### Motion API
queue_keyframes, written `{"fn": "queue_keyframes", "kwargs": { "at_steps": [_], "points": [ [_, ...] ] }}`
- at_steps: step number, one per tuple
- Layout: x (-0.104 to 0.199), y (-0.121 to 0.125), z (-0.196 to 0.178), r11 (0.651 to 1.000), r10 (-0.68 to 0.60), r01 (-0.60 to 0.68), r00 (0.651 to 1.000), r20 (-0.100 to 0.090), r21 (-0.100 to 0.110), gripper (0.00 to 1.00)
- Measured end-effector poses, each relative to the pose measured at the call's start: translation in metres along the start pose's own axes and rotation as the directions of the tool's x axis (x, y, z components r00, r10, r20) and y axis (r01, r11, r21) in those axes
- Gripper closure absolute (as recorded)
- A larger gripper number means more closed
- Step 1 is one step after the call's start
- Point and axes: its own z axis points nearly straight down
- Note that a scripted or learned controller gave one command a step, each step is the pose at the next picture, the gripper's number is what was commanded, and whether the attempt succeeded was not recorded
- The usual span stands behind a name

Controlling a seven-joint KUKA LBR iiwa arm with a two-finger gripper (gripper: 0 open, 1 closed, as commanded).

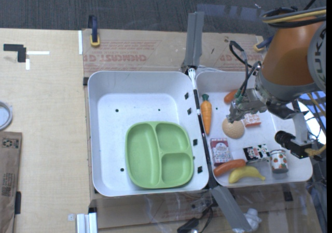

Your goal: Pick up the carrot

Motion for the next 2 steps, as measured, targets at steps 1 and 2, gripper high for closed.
{"fn": "queue_keyframes", "kwargs": {
  "at_steps": [1,2],
  "points": [
    [-0.046,0.0,0.033,0.998,-0.067,0.067,0.998,-0.001,0.0,1.0],
    [0.052,-0.02,0.033,1.0,0.006,-0.006,1.0,0.0,0.001,1.0]
  ]
}}
